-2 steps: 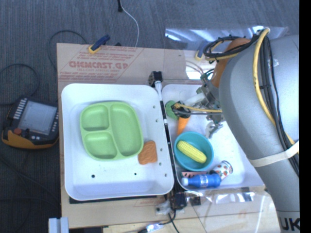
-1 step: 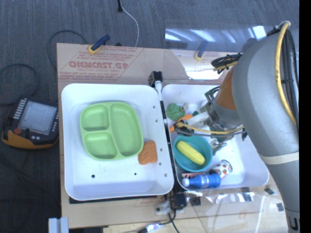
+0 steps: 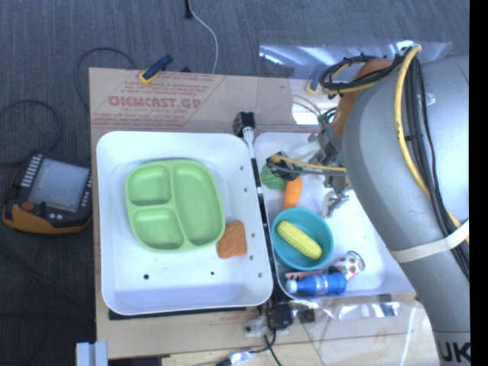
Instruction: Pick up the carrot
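The carrot (image 3: pixel 292 193) is a small orange piece with a green leafy top (image 3: pixel 271 176). It lies in the right bin (image 3: pixel 374 269), near the left wall and just above the blue bowl (image 3: pixel 324 252). My gripper (image 3: pixel 333 193) hangs low over the right bin, just right of the carrot and above the bowl's upper right rim. The large grey arm hides much of the bin's right side. Nothing shows in the gripper's grasp.
The blue bowl holds a yellow corn cob (image 3: pixel 299 239). A blue bottle (image 3: pixel 319 284) and a small spotted can (image 3: pixel 351 264) lie at the right bin's front. The left bin (image 3: pixel 114 280) holds a green divided plate (image 3: pixel 174 204) and a brown bread piece (image 3: pixel 232 240).
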Controlling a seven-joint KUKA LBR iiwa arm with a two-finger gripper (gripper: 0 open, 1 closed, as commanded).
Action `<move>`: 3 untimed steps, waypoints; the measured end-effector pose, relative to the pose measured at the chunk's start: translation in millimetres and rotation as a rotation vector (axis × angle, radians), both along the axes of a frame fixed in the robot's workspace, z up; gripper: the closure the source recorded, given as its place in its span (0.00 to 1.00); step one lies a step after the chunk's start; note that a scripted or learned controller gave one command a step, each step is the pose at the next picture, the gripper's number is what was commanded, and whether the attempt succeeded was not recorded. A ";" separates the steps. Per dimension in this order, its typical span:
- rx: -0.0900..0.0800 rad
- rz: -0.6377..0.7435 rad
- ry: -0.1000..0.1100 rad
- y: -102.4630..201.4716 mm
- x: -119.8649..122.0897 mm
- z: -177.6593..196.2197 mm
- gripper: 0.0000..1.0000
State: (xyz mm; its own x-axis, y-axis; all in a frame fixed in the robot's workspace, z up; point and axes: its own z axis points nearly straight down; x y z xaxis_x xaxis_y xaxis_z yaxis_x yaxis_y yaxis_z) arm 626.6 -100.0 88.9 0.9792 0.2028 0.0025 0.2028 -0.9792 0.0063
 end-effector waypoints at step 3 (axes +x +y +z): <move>-0.001 0.020 -0.006 -0.9 -49.9 1.0 0.00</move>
